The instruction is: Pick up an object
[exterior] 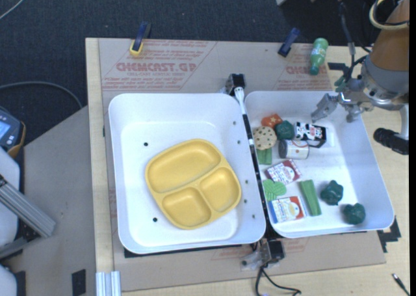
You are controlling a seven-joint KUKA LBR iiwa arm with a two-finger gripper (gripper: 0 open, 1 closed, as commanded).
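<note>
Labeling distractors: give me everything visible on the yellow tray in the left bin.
The yellow divided tray looks like smooth moulded plastic, a rounded rectangle with three compartments: one long one and two smaller ones. It lies flat, right side up, turned at an angle, near the middle of the left bin. Nothing sits in it and no other object touches it.

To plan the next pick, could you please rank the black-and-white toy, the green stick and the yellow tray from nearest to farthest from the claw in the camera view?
Measured from the claw:
1. Black-and-white toy, just below it, in the right bin.
2. Green stick, lower down in the same bin.
3. Yellow tray, away in the left bin.
</note>
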